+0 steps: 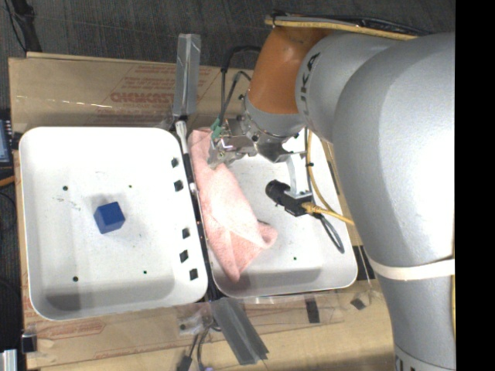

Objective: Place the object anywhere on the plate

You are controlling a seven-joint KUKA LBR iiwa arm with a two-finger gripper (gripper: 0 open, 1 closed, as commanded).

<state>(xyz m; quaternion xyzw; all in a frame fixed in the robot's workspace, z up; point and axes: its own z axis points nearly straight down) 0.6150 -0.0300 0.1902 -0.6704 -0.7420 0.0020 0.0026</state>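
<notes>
Arm: the large grey arm (387,153) with an orange band (282,72) above the wrist reaches in from the right and hangs over the right bin, covering much of its far right side.
Hand: the hand (220,147) sits at the upper left corner of the right bin, just above the top end of the cloth; whether it is apart, together or clamped on anything cannot be told from this view.
Object: a small blue cube (110,216) lies alone on the floor of the shallow white left bin (46,153), left of its middle and well apart from the hand.
Cloth: a pink folded towel (228,215) lies in the shallow white right bin (309,273), stretched along its left wall from the top corner down toward the near edge.
Cable: a yellow cable (332,216) and a black fitting (285,195) hang over the right bin beside the towel.
Tabletop: brown cardboard (100,83) lies under both bins.
</notes>
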